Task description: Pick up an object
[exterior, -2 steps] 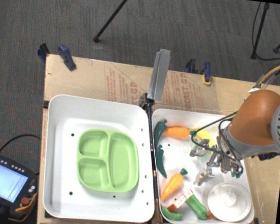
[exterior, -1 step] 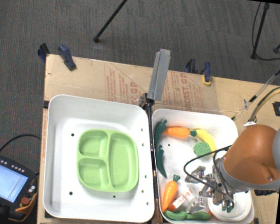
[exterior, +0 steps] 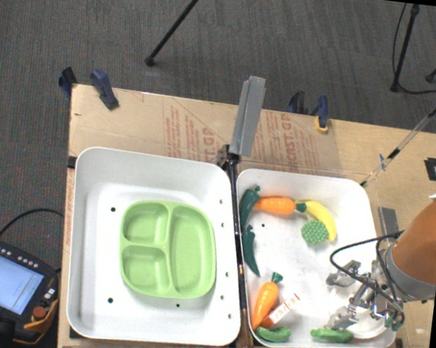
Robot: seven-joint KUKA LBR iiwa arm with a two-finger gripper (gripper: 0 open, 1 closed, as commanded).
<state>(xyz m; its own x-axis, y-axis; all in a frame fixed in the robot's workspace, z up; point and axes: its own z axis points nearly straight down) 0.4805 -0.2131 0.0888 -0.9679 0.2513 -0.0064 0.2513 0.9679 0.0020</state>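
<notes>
The right bin point(exterior: 335, 189) holds several toy foods. An orange carrot point(exterior: 276, 205) lies at the back next to a yellow banana point(exterior: 321, 216) and a green knobbly ball point(exterior: 315, 232). A second carrot point(exterior: 265, 299) lies at the front left beside a small white and red packet point(exterior: 286, 306). Two green pieces point(exterior: 275, 333) point(exterior: 331, 334) lie along the front wall. A dark green pepper point(exterior: 250, 245) runs along the left wall. My gripper point(exterior: 359, 311) hangs over the front right corner, above a white object point(exterior: 369, 324), close to the right-hand green piece.
The left bin point(exterior: 96, 193) bears a light green divided plate point(exterior: 168, 249). A grey upright post point(exterior: 247, 117) stands behind the bins. A teach pendant point(exterior: 0, 284) sits at the lower left. Clamps point(exterior: 104, 87) grip the cardboard bench at the back.
</notes>
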